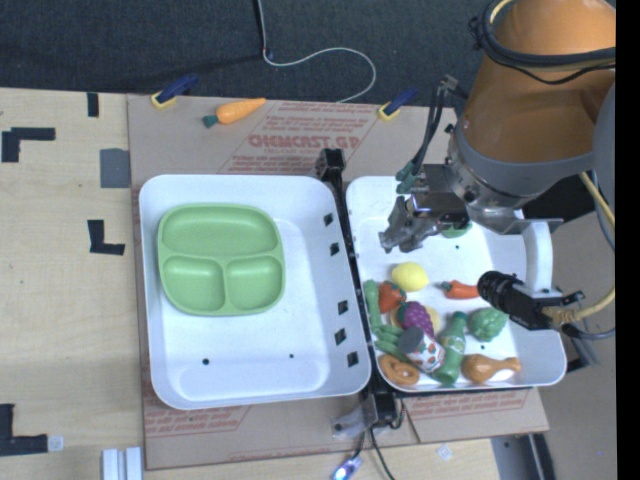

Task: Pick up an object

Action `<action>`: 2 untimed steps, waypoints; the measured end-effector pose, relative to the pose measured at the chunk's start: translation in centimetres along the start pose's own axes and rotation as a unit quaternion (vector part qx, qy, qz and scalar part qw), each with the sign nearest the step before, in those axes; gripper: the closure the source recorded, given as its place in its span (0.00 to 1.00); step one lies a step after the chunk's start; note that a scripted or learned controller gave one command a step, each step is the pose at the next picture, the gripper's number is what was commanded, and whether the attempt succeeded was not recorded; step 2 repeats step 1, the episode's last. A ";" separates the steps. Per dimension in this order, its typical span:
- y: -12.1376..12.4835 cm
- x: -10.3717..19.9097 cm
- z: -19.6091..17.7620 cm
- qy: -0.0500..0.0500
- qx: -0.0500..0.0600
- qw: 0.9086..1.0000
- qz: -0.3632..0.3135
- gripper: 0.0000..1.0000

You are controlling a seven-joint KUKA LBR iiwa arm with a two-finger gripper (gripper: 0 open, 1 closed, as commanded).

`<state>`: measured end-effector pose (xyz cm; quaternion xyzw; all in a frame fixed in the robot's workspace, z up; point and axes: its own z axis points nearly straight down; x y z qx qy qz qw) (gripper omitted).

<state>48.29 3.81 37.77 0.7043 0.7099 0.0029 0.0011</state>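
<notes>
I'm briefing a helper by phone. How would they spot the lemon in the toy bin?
Look at the right bin, the one crowded with toy food. The lemon lies at the top of the pile, just below the claw. It is the only plain yellow, rounded piece there.

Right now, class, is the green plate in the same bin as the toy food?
No, the green plate lies in the left bin; the toy food fills the right bin.

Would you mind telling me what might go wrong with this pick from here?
1. The toys lie packed together, so the gripper may knock neighbours or pinch two.
2. The lemon beneath it is round and may slip away.
3. It hangs near the bin's left wall, risking a bump.
</notes>
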 end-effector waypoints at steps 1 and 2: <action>0.2 7.2 -11.0 0.001 -0.003 1.000 -0.002 1.00; 0.2 7.2 -11.0 0.001 -0.003 1.000 -0.002 1.00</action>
